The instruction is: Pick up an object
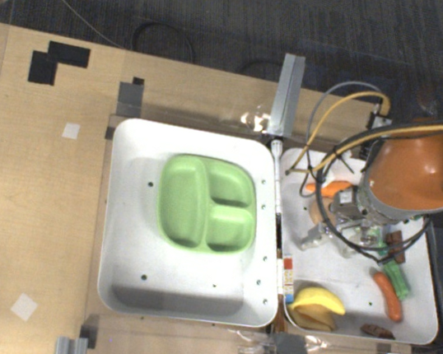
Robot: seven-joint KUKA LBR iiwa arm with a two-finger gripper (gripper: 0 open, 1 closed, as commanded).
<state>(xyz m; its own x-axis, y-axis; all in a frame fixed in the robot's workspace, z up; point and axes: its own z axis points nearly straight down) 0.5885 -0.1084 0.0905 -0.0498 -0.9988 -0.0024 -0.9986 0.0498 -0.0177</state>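
**binwatcher:** So where's the arm (422,175) right now? All I can make out is the big orange band and a mess of cables (341,133).

**kuka_fan:** It's hanging over the right bin (422,329), top half of it. The jaws (355,227) are somewhere under the wrist, pointing down into the bin, but the arm body and wiring cover them. Honestly can't tell if they're open or closed, or if anything's in them.

**binwatcher:** What's in there to grab?

**kuka_fan:** Yellow banana-looking thing (318,306) in the near left corner of the right bin, up against the wall. An orange carrot-shaped piece (389,294) lies toward the right side, with a green piece (396,276) just beside it. Small dark brown bit (378,330) near the front edge. There's also something orange (330,187) poking out near the wrist, partly hidden, well apart from the banana.

**binwatcher:** And the left bin (126,224)?

**kuka_fan:** Just a green divided plate (205,203), three compartments, sitting about in the middle. Both bins are side by side on the wooden bench (25,208).
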